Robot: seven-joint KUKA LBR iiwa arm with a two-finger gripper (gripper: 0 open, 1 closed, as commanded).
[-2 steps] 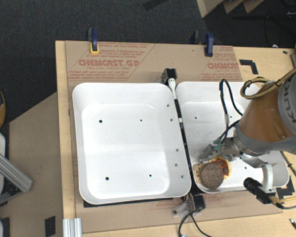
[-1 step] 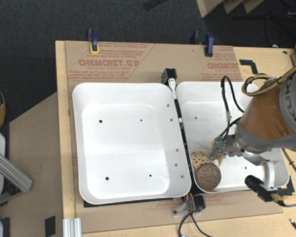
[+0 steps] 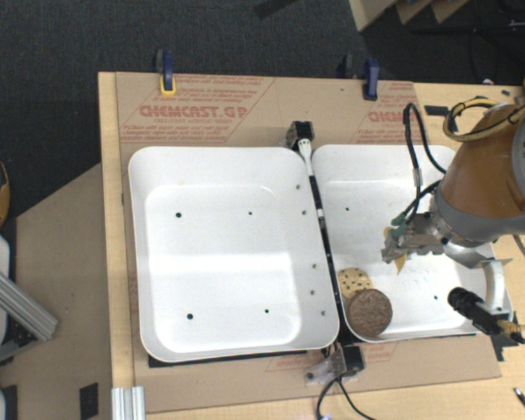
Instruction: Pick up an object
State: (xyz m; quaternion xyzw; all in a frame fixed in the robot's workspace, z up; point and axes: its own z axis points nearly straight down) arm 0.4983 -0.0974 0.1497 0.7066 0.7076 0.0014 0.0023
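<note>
A round brown disc (image 3: 369,311) lies in the near left corner of the right bin (image 3: 367,182). Just above it sits a small pale piece with dark spots (image 3: 353,280). My gripper (image 3: 400,250) hangs over the middle of the right bin, up and to the right of both objects and apart from them. A small yellowish tip shows at its lower end, too small to tell what it is. The orange wrist band (image 3: 483,178) rises behind the gripper.
The left bin (image 3: 157,234) sits beside the right one, with a black divider strip (image 3: 319,226) between them. Black cables (image 3: 413,147) loop over the right bin's far side. A black fitting (image 3: 472,309) sits at the right bin's near right corner.
</note>
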